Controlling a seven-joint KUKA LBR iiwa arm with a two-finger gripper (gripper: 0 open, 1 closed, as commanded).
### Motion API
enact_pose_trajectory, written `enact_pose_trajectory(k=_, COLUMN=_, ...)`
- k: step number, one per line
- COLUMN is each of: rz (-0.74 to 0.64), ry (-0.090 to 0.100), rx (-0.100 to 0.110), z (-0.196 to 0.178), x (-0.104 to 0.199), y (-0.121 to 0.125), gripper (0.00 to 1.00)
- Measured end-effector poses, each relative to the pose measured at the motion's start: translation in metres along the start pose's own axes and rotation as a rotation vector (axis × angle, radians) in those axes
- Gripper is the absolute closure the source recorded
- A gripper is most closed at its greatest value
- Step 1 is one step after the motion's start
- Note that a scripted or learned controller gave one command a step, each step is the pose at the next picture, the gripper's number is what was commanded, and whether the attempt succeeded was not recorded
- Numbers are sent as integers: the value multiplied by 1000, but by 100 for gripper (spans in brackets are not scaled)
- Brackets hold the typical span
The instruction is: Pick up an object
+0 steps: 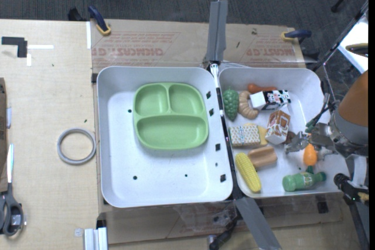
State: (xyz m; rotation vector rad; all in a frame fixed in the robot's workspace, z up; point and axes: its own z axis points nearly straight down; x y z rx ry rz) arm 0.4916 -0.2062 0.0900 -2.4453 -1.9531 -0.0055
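- Gripper (pixel 297 142) sits low in the right bin (pixel 270 74), reaching in from three o'clock; its metal fingertips appear slightly parted with nothing between them, so I judge it open and empty.
- Nearest candidate is a small orange carrot (pixel 310 156), just beside the fingertips at about five o'clock, its long axis running roughly twelve to six.
- A small carton (pixel 279 126) lies close at ten o'clock, and a green bottle (pixel 303 181) lies farther at six o'clock, long axis nine to three.
- Corn cob (pixel 248 173) and bread roll (pixel 262 157) lie toward eight and nine o'clock.
- A short shift toward five o'clock would probably centre the carrot.
- Green divided plate (pixel 171 115) rests in the left bin (pixel 117 143).
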Motion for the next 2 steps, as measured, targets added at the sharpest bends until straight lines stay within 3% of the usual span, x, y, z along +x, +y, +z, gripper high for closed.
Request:
enact_pose_trajectory(k=1, rz=4, ry=-5, rx=0, z=-9, x=-3, y=0, gripper=100)
enact_pose_trajectory(k=2, rz=-27, ry=-11, rx=-5, z=-117, x=71, y=-17, gripper=100)
